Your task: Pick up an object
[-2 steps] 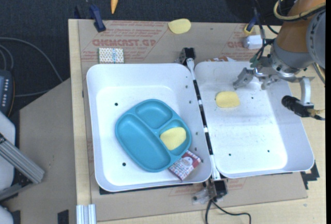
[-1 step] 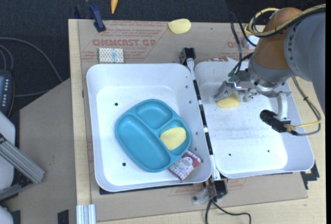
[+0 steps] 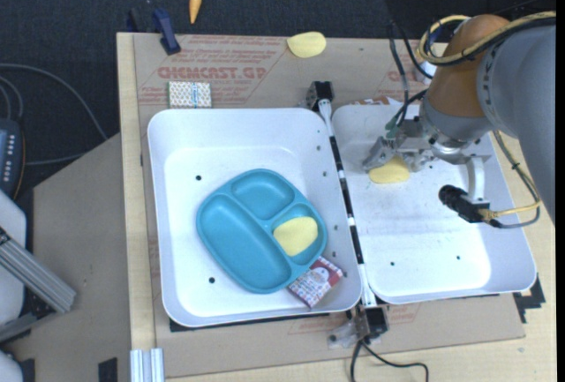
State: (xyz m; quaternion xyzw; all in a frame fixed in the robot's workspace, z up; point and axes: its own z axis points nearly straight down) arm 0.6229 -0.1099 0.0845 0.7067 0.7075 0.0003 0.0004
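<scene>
1. Camera view: gripper (image 3: pixel 399 155) is down in the right bin (image 3: pixel 441 270), near its upper-left part, right over a yellow object (image 3: pixel 389 173). Can't tell if it's spread or pinching.
2. Yellow object lies on the bin floor, touching or just under the gripper.
3. Left bin (image 3: pixel 177 160): blue divided plate (image 3: pixel 243 235) holding a second yellow piece (image 3: pixel 297 234); small red packet (image 3: pixel 315 281) at the plate's lower edge.
4. Another yellow piece (image 3: pixel 306 44) on the counter (image 3: pixel 238 63) above the bins.
</scene>
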